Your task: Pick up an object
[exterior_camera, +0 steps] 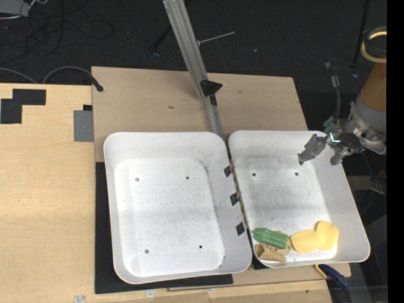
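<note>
- Right bin [284, 188] holds, at its 6 o'clock edge, a green object [270, 237], a yellow object [314, 238] and a tan piece [273, 252].
- Left bin [164, 201] is beside it.
- Gripper [323, 149], at the right bin's 2 o'clock, has its fingers spread and holds nothing.
- No writing can be read.

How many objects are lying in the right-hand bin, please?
3, clustered at its near edge: a green item, a tan piece below it, and a yellow object. More may be hidden.

A yellow object [315, 238], a green one [271, 237] and a tan one [272, 252] cluster at the right bin's [278, 169] six o'clock edge.
</note>
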Controlling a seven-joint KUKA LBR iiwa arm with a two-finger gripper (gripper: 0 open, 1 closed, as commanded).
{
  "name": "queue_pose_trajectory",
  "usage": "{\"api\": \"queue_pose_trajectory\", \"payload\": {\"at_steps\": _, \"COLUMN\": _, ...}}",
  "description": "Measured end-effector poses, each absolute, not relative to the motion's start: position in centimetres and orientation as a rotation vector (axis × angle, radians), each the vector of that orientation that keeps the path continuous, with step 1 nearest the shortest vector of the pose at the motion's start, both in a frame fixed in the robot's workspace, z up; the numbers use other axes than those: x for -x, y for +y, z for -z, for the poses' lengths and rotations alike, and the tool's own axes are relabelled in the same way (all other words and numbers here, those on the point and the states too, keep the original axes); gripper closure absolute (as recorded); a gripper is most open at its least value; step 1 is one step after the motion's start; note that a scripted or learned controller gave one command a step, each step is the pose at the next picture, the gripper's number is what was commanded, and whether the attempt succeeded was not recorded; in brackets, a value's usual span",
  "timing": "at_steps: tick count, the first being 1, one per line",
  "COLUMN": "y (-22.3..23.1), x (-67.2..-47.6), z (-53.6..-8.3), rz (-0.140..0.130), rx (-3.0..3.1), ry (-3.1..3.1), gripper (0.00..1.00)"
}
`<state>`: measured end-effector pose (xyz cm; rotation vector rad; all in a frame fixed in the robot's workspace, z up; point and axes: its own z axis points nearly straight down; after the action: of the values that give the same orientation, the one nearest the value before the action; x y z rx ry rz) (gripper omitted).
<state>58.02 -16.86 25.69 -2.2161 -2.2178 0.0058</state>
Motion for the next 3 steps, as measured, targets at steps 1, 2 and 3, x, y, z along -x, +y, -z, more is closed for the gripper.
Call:
{"api": "queue_pose_trajectory", "payload": {"at_steps": 1, "y": -16.9, "x": -58.1, "z": -25.9, "rz": -0.002, "rx": 2.219, "ry": -2.22, "gripper": 0.0}}
{"api": "queue_pose_trajectory", "payload": {"at_steps": 2, "y": -16.4, "x": -59.0, "z": -20.5, "rz": -0.006, "rx": 2.214, "ry": -2.219, "gripper": 0.0}}
{"api": "queue_pose_trajectory", "payload": {"at_steps": 3, "y": -16.3, "x": -59.0, "z": -16.2, "rz": -0.006, "rx": 2.217, "ry": -2.217, "gripper": 0.0}}
